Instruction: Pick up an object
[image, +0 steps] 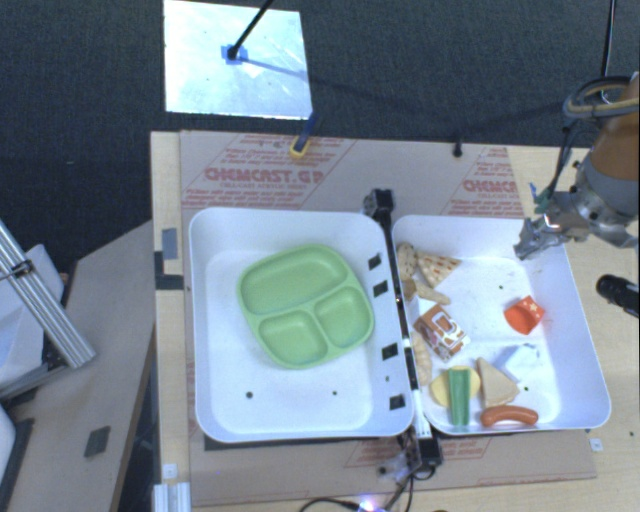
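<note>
Gripper (532, 243) sits at the far right corner of the right bin (585, 330), over the rim, nothing visible between its fingers; can't tell how far apart they are. Arm (610, 170) comes in from the right edge, wrist angled down and left toward the bin. Count: two white bins, one green tray, about nine toy food items. Right bin holds all the food: red-orange piece (524, 315) nearest the gripper, well apart from it; waffle wedge (437, 268) and cracker-like pieces along the left wall; wrapped snack (441, 333) mid-left; near edge has a green stick (458, 395), a bread slice (495, 381), a hot dog sausage (508, 416), and a pale blue-white piece (521, 357). Left bin (215, 395) holds one green three-compartment tray (305, 305), compartments bare.
</note>
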